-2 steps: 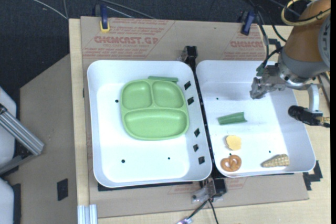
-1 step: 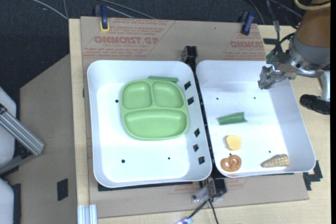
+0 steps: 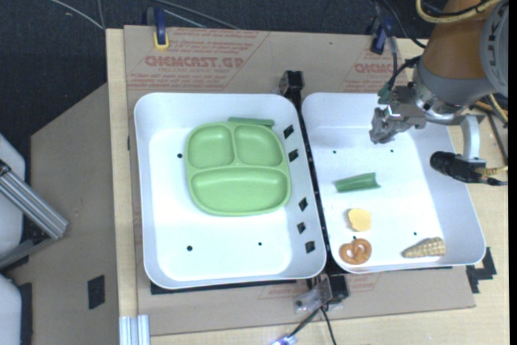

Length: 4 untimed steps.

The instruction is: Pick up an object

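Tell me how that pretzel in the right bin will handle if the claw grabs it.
The pretzel looks small and full of holes, so it is probably light. It lies flat on the bin floor, so it should slide rather than roll. Its thin loops may crack under a hard squeeze.

Bench (image 3: pixel 121 198) with two white bins (image 3: pixel 161 254)
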Each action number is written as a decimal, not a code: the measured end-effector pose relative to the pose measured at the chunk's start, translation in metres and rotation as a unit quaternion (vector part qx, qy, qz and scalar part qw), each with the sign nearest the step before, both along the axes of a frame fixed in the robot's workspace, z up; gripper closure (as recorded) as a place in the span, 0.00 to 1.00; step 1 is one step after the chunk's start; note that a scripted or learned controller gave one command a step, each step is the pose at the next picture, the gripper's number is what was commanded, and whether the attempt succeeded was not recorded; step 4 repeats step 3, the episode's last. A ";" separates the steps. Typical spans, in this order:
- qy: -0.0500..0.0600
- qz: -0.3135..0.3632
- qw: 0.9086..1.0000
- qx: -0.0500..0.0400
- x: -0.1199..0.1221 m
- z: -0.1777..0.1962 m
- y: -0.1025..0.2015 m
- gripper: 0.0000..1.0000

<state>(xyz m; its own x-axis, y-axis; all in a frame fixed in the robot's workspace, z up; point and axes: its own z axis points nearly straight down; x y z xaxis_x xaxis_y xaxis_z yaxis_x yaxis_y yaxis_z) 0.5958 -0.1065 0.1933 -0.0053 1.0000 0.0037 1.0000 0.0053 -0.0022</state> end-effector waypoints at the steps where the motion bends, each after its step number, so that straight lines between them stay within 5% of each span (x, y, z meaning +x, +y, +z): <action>1: 0.000 0.000 1.000 0.000 -0.005 -0.001 0.045 1.00; 3: 0.001 0.000 1.000 0.000 -0.028 -0.003 0.158 1.00; 4: 0.001 0.000 1.000 0.000 -0.028 -0.003 0.158 1.00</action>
